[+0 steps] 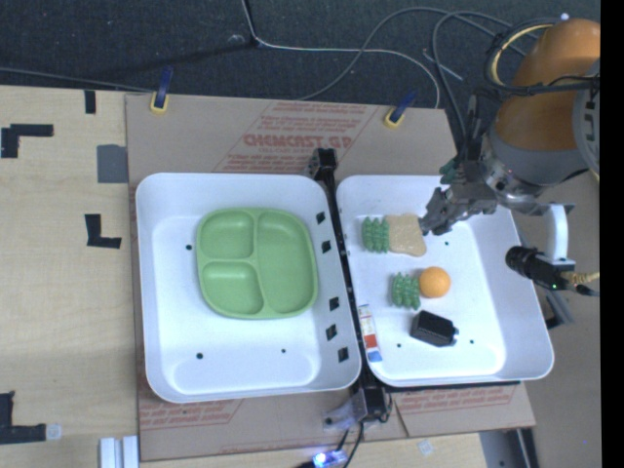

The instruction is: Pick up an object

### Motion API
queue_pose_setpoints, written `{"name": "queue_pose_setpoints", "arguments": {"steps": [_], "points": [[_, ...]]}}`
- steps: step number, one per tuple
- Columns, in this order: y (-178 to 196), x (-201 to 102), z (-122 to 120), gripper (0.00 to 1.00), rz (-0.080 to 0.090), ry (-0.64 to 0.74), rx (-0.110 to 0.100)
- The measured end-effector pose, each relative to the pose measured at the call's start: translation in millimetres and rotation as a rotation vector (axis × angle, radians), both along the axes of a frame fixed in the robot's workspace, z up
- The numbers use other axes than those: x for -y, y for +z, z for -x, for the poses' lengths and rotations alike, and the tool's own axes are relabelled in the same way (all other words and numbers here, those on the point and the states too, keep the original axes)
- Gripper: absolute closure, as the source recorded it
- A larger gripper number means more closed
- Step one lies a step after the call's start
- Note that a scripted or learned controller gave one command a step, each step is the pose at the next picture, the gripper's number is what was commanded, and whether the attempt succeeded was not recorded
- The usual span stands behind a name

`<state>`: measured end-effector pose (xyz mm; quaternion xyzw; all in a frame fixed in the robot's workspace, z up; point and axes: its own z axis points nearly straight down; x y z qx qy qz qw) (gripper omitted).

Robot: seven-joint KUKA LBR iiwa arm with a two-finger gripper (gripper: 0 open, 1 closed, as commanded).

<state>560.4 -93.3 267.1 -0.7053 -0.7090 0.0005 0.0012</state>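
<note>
My claw [436, 217] hangs over the upper part of the right bin [487, 359], its dark tip just beside the right edge of the tan sponge-like block [407, 234] (whether it is apart or together I cannot tell). In the same bin lie 2 green knobbly pieces [375, 233], 1 left of the tan block and 1 touching the orange ball [435, 282], with a black object [433, 329] lower down. The left bin [166, 261] on the tabletop [58, 291] holds a green 3-compartment plate [257, 262].
</note>
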Motion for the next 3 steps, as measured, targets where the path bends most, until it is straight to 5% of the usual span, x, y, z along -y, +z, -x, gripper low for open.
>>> {"name": "queue_pose_setpoints", "arguments": {"steps": [3], "points": [[-48.5,-156.8,31.2,1.00,0.001,0.000,-0.002]]}}
